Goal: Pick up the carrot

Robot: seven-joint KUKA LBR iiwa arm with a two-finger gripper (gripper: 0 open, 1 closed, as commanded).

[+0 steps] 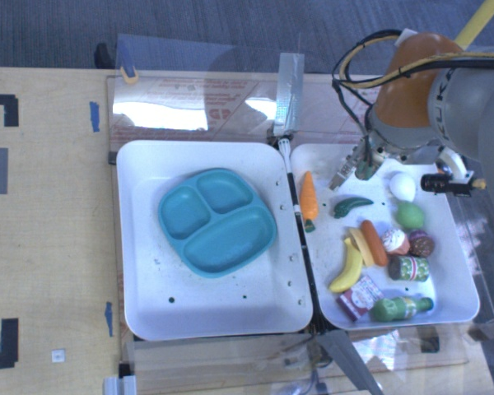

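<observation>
The orange carrot (pixel 309 196) lies lengthwise against the left wall of the right bin (pixel 465 290), its green stub end toward the front. My gripper (pixel 355 174) hangs over the back of that bin, a short way right of the carrot and a little behind it. Its fingers point down and left and stand open, with nothing between them. A dark green chili (pixel 351 206) lies just in front of the fingertips, between gripper and carrot.
The right bin also holds a white egg (pixel 403 188), a lime (pixel 410 216), a banana (pixel 347 266), a hot dog (pixel 371 243), a small can (pixel 408 268), a green bottle (pixel 400 307) and a red packet (pixel 358 295). A blue divided plate (pixel 218 220) sits in the left bin (pixel 140 286).
</observation>
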